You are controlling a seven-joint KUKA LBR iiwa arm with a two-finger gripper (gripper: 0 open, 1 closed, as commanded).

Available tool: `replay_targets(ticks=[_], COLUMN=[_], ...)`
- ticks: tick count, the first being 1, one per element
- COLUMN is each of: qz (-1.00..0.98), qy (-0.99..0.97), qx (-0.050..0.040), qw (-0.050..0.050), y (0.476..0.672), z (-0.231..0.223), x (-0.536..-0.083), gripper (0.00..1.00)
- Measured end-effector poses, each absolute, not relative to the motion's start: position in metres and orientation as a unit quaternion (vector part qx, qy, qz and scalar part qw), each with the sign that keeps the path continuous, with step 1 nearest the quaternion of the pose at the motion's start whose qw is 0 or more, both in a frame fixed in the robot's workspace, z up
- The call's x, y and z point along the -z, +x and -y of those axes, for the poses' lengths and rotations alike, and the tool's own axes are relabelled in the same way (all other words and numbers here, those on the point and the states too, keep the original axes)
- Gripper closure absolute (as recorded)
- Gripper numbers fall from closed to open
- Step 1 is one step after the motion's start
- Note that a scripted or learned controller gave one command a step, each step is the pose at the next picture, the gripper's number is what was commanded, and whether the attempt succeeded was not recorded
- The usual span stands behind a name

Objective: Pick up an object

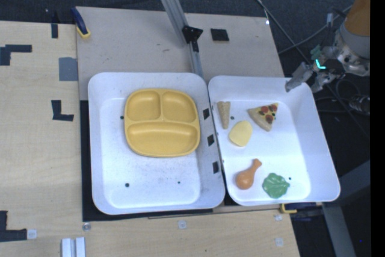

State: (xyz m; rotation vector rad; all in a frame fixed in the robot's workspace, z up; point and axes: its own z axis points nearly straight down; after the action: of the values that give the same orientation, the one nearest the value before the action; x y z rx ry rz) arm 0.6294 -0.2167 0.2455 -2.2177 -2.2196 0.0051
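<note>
On the bench (138, 39) sit two white bins side by side. Left bin (108, 189) holds a yellow tray (161, 122) with three compartments; right bin (313, 147) holds five small food toys, well apart from one another. Any of these could be the pick.

At the right bin's far right corner hangs the hand (299, 78), just over the rim and touching no toy. Whether it is spread or pressed together I cannot tell; it is too small and dark.

Nearest to it is the pizza slice (264, 115), so that looks the sensible target. Next come the yellow piece (240, 133), the green toy (275, 185), the drumstick (248, 174) and the cone (224, 113).

To do it well, I judge the hand should come straight down over the slice's middle and grip across its narrow width. The cone lies close to the bin wall and would be awkward.
</note>
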Motion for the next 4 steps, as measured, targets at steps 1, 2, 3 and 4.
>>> replay_targets(ticks=[1, 2, 3, 4], qz=[0.708, 0.707, 0.708, 0.707], qy=[-0.707, -0.707, -0.706, -0.707], qx=[-0.0005, -0.0022, -0.002, -0.001], qw=[0.0, 0.002, 0.002, 0.0], y=[0.63, 0.623, 0.627, 0.632], z=[0.217, 0.22, 0.216, 0.223], x=[-0.248, -0.201, -0.155, -0.096], gripper=[0.0, 0.0, 0.0, 0.0])
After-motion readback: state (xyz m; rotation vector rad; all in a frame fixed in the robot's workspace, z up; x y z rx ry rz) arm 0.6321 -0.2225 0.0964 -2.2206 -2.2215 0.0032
